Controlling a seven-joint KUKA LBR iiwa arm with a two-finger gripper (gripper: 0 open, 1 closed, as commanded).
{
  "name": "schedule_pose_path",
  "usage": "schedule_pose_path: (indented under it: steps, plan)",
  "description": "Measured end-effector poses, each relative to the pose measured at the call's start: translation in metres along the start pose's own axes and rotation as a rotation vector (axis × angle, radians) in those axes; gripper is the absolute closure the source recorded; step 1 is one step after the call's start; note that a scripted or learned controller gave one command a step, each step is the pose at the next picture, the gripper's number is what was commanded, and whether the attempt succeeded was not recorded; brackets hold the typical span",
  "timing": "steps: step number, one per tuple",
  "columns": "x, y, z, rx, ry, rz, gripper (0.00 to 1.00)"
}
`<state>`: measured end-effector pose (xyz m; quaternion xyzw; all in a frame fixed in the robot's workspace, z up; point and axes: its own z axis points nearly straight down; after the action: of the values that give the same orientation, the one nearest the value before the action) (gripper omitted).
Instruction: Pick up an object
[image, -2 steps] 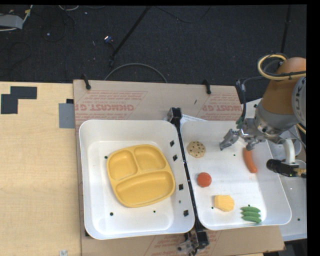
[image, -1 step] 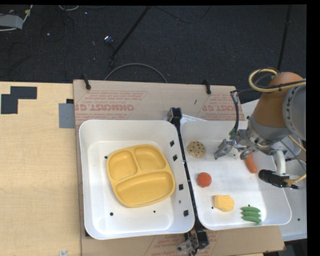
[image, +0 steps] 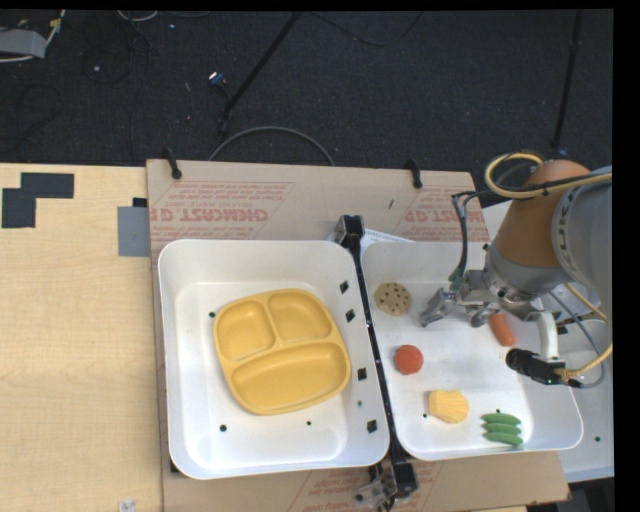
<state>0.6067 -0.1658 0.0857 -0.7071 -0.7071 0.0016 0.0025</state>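
In the right bin (image: 560, 425) lie a round speckled cookie (image: 392, 297), a red ball-like piece (image: 407, 359), a yellow corn piece (image: 448, 406), a green pea pod (image: 503, 428) and a small orange carrot (image: 501, 328). My gripper (image: 455, 314) hangs low over the bin's upper middle, right of the cookie and just left of the carrot. Its fingers are spread open with bare bin floor between them. The carrot lies beside the right finger, outside the gap.
The left bin (image: 185, 300) holds a yellow divided plate (image: 282, 350). A black divider (image: 366, 340) with clips runs between the bins. The grey arm with its orange band (image: 530, 225) and cables covers the right bin's upper right corner.
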Motion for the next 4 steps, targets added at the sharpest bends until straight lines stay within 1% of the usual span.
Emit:
schedule_pose_path:
  steps: [1, 2, 3, 4]
  plan:
    - [0.0, 0.0, -0.012, -0.001, 0.0, 0.001, 1.0]
    - [-0.006, 0.004, -0.072, -0.007, -0.002, 0.001, 1.0]
    - [0.0, 0.009, -0.132, -0.009, -0.002, -0.002, 1.0]
    - [-0.001, 0.009, -0.141, -0.005, -0.001, -0.003, 1.0]
